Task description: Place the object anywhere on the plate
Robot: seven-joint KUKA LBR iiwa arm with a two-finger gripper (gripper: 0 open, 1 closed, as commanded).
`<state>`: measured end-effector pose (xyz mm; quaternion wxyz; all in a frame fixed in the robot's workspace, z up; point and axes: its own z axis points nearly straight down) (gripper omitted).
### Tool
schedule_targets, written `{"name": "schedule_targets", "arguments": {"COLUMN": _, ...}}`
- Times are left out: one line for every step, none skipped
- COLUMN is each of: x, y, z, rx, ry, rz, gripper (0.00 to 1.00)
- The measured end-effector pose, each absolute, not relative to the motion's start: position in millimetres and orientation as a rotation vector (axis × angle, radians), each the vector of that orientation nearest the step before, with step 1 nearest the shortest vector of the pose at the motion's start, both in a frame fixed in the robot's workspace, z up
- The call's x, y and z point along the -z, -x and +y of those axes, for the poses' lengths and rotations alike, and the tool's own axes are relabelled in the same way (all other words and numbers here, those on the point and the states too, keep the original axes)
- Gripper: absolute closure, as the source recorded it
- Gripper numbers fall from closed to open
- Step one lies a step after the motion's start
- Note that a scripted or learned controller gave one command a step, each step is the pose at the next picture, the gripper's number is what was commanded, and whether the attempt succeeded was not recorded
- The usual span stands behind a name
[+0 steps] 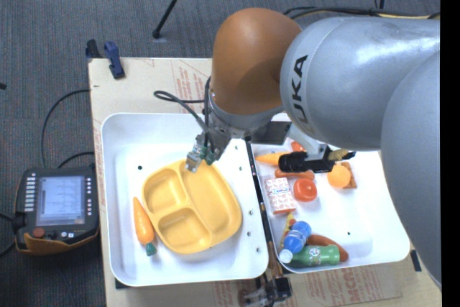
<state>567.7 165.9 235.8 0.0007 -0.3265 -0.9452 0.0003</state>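
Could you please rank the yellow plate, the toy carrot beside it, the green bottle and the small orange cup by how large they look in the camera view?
1. yellow plate, clearly largest
2. toy carrot
3. green bottle, looks close to the carrot, so that order is unsure
4. orange cup, smallest

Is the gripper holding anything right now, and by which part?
Cannot be told: the gripper hangs over the yellow plate's upper edge, too small to make out.

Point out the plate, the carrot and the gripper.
plate (215, 208): camera view, floor of its large compartment.
carrot (143, 221): camera view, middle of its orange body.
gripper (199, 157): camera view, midway between fingertips.
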Motion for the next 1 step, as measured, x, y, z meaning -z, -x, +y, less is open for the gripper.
{"name": "schedule_targets", "arguments": {"x": -236.0, "y": -567.8, "z": 165.9, "rx": -0.001, "ry": 1.026, "rz": -2.968, "gripper": 0.0}}
